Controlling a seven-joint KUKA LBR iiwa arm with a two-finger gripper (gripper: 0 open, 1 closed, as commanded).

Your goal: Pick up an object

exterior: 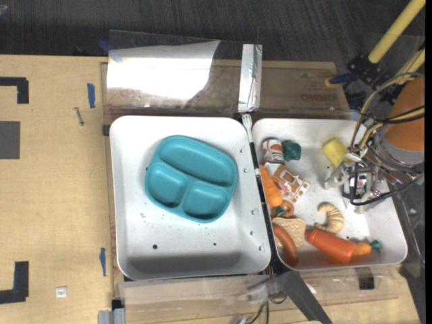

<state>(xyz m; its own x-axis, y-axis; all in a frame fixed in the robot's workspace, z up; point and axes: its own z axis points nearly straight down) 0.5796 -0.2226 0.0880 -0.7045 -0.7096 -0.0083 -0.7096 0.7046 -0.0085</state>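
A: Which thing should the hand (354, 181) go for?

B: The yellow piece (333, 151) is nearest; it lies in the right bin (395, 231), near the top, just left of the hand. It is a small, blocky, bright yellow lump. I judge it light and rigid, probably plastic, a bit slick. A pinch across its short sides should do.

A: And the hand itself?

B: It hangs low over the right side of that bin, wrapped in cables. Whether it is spread or pressed together I cannot tell; nothing is plainly between its tips.

A: Other options?

B: The carrot (332, 243) lies along the bottom edge, orange with a green end, long and tapered. It looks like hard toy plastic, light, likely to roll; grip it across the thick middle. The croissant (331, 216) just above it is pale, curved and ridged, so less slippery.

A: The left bin (128, 181)?

B: It holds a teal tray (191, 177) with compartments, wide and shallow. Only its rim offers a hold.
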